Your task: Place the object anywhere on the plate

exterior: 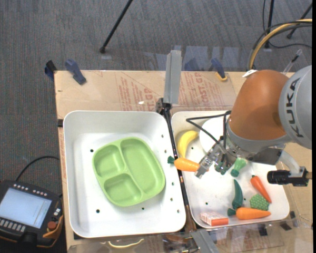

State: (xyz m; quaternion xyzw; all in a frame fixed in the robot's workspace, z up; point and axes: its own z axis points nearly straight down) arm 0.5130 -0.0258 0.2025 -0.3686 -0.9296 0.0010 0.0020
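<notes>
On the bench (121,88), the left white bin (79,136) holds a light green three-compartment plate (128,171), while over the right white bin (282,207) the end effector (209,165) hangs beside an orange toy carrot (187,165) at the bins' divider, its fingers' spacing unclear.

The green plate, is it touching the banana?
Apart. The camera view shows the green plate in the left bin and the banana in the right bin, with both bins' rims between them.
</notes>
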